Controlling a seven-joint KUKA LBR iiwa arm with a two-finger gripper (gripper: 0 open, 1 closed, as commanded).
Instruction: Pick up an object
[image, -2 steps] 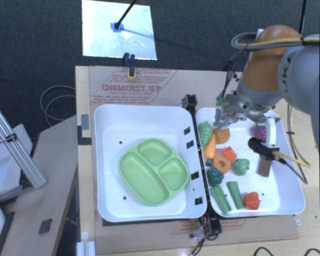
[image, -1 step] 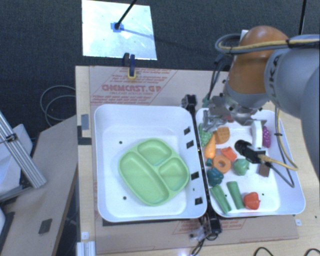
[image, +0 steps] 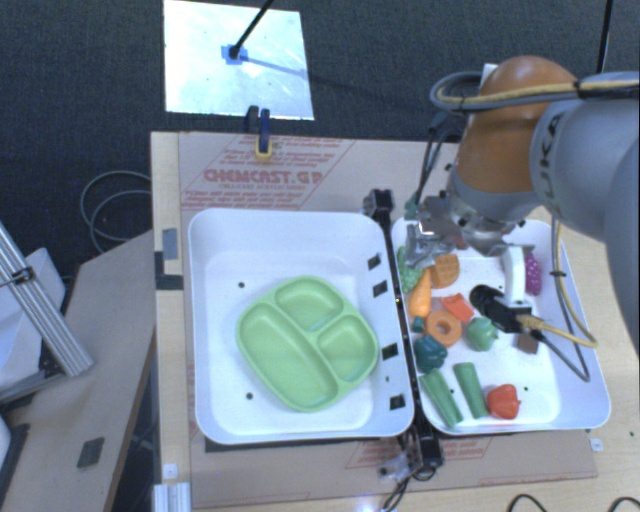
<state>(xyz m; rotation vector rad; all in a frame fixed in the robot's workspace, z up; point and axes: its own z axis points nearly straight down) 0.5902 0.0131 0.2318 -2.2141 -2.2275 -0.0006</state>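
Two white bins sit side by side on the bench: the left bin (image: 215, 250) carries a green divided plate (image: 305, 342), while the right bin (image: 570, 400) is crowded with toy food. The arm's gripper (image: 432, 243) hangs over that bin's far-left corner, above a toy carrot (image: 421, 293) and an orange ring (image: 444, 328). Whether its jaws are released or clenched cannot be told.

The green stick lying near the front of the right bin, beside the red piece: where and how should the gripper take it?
Grip the green stick across its narrow width at mid-length, coming straight down from above. It lies flat and elongated, running roughly front to back, so the fingers should close across it. The red piece sits close on one side, so aim slightly toward the upper half.
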